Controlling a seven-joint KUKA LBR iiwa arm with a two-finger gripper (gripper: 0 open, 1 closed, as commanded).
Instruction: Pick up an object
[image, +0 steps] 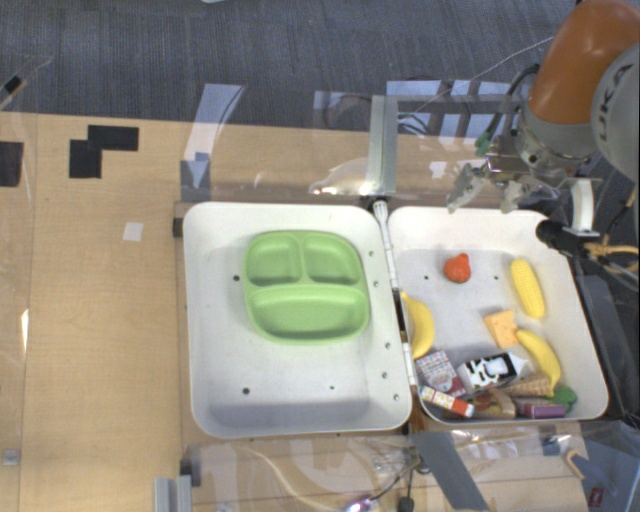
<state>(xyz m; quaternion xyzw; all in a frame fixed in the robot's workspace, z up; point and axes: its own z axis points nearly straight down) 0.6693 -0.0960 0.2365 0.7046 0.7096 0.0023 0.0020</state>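
Gripper at the far rim of the right bin, fingers spread with nothing between them; it hangs above the bin's back edge, well apart from the contents. Arm enters from upper right, its orange band visible. Right bin: a red piece lies alone near the middle back; corn lies to its right; a cheese wedge sits nearer. One banana lies against the left wall, a second banana toward the right. A crowded heap of small packages fills the near edge, pieces touching and overlapping. Left bin: a green tray with three compartments.
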